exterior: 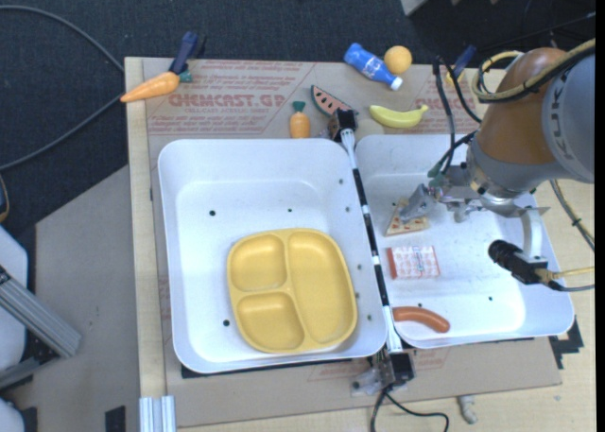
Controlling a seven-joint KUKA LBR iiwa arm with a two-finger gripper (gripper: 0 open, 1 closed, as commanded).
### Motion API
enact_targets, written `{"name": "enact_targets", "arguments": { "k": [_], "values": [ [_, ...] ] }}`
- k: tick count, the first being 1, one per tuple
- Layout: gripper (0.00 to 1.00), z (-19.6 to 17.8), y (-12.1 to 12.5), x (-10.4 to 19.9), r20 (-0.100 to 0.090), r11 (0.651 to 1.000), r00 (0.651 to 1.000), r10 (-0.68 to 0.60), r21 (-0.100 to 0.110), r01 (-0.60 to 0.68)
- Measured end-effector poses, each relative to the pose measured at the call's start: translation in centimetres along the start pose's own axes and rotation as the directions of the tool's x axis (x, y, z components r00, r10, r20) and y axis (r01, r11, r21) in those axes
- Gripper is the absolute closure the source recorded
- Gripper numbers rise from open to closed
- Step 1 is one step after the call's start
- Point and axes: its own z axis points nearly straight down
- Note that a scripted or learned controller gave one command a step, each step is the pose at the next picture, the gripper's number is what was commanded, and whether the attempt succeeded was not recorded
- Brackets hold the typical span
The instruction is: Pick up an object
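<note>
Lying nearest in the right white bin (pixel 544 312) are an orange-red toy sausage (pixel 421 319), then a pink-patterned flat packet (pixel 414 262). Beyond, the grey arm (pixel 529 123) angles down, its gripper (pixel 419 201) touching a tan pizza-slice toy (pixel 406 223); grip state unclear.

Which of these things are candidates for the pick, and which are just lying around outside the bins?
In the job:
gripper over the pizza slice
cracker packet
hot dog
yellow divided plate

Lying about on the board behind the bins:
carrot
small carrot
watermelon slice
banana
blue bottle
orange
</note>
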Motion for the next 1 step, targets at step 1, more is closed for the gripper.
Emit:
{"name": "enact_targets", "arguments": {
  "k": [1],
  "values": [
    [0.00, 4.27, 2.38, 1.10, 0.001, 1.000, 1.000, 0.000, -0.003, 0.000]
  ]
}}
